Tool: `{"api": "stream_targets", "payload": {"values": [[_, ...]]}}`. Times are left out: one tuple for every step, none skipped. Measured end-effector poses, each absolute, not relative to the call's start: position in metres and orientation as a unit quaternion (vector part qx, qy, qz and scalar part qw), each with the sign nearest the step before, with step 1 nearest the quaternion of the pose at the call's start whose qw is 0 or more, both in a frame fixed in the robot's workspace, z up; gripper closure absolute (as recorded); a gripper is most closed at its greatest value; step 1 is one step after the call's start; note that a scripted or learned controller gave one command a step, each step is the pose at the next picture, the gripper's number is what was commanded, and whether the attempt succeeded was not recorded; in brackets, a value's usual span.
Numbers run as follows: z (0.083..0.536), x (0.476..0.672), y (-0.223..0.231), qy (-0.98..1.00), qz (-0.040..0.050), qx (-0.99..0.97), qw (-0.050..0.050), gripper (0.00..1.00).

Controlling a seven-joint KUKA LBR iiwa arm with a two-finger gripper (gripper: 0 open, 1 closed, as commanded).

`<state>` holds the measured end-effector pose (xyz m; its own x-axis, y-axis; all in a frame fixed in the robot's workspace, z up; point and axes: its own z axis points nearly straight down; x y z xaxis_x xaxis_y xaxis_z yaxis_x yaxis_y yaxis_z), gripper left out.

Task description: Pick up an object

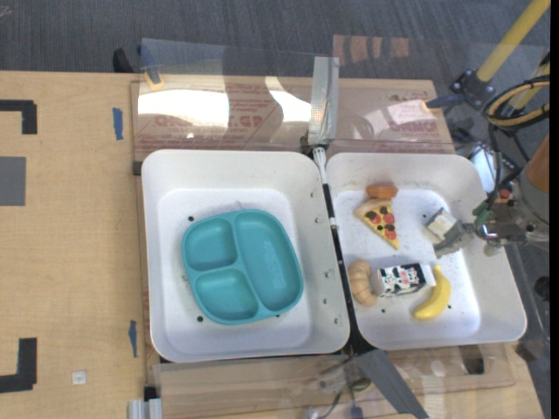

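Teal tray [243,266] sits alone in the left bin [166,234]. In the right bin [489,312] lie a bun [381,191], a pizza slice [381,222], a croissant [362,283], a black-and-white carton [401,279], a banana [434,296] and a pale block [438,226]. The gripper [454,238] hangs just beside that block, gripping nothing visible; how its jaws stand I cannot tell. This looks like the approach step; next it must settle over one object and close.

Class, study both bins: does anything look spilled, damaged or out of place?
Nothing stands out. The teal tray lies flat in the left bin; the pizza slice, banana and other toy foods lie loose but intact in the right bin.
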<state>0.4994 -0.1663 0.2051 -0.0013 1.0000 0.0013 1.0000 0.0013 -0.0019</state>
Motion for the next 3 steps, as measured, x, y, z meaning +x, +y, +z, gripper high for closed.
{"api": "stream_targets", "payload": {"values": [[0.089,0.575,-0.106,-0.709,-0.0037,-0.705,-0.005,0.0],[0.086,0.655,-0.118,-0.708,-0.0009,-0.706,-0.002,0.0],[0.098,0.655,-0.118,-0.709,-0.0004,-0.705,-0.002,1.0]]}}
